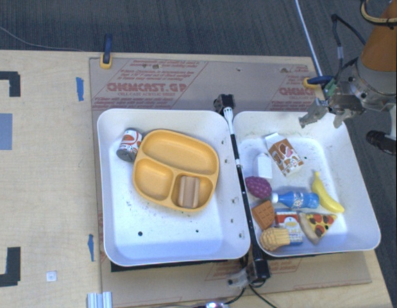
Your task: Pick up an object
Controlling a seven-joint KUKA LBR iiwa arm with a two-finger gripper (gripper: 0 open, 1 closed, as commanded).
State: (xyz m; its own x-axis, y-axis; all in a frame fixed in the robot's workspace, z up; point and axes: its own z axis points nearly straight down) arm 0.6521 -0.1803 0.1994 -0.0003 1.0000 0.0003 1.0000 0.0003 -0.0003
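The gripper (325, 115) hangs open and holds nothing, above the far rim of the right bin (362, 191); bare floor lies beside the carton (285, 154).

Toy foods (294, 201) heaped loosely in right bin's (358, 191) near half

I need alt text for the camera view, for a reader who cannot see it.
The gripper hangs open above the far edge of the right bin, holding nothing; this bin holds toy foods, among them a banana. The left bin holds a yellow tray and a can.
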